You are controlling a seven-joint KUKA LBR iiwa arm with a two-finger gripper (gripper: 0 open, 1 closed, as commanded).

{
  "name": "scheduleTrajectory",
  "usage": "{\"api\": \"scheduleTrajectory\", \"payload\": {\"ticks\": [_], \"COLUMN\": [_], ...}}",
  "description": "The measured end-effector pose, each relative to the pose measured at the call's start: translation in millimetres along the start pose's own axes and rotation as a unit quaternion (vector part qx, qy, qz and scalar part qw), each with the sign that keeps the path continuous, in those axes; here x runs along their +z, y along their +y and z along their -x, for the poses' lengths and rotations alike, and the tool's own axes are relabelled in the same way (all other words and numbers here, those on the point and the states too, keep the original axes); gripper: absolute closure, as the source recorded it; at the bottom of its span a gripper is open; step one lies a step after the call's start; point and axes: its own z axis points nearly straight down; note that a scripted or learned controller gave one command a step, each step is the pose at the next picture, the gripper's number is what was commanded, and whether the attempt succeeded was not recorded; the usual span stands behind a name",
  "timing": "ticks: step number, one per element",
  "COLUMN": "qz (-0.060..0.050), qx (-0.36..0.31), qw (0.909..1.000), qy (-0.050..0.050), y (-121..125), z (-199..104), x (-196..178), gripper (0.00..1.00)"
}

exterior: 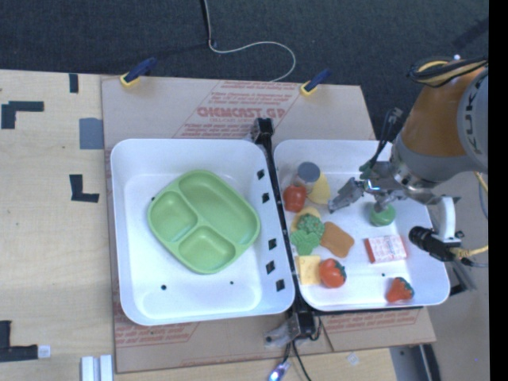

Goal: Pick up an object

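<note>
Two white bins sit side by side on the worktop [48, 213]. The left bin [127, 165] holds one green divided plate [204, 221]. The right bin [432, 288] holds three red tomato-like pieces [332, 272], one green broccoli [308, 230], one orange slab [339, 240], one yellow block [308, 269], one red-and-white packet [385, 249] and one grey can [308, 171]. Dark carpet lies beyond. The gripper [349, 194] hovers over the right bin, fingers spread apart and holding nothing.

Grey arm [444, 153] (orange band).
</note>
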Motion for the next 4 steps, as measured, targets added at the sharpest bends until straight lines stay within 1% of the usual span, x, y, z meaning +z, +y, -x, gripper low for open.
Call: {"api": "scheduleTrajectory", "payload": {"ticks": [1, 2, 3, 4], "qz": [-0.005, -0.003, 0.003, 0.002], "qx": [0.000, -0.001, -0.003, -0.005], "qw": [1.0000, 1.0000, 1.0000, 1.0000], "qy": [0.003, 0.004, 0.001, 0.001], "y": [-75.6, -72.1, -70.4, -67.1], "z": [-25.5, -26.1, -86.3, -164.2], "x": [102.0, 90.3, 1.2, -52.3], "gripper": [0.00, 1.00, 1.00, 1.00]}}
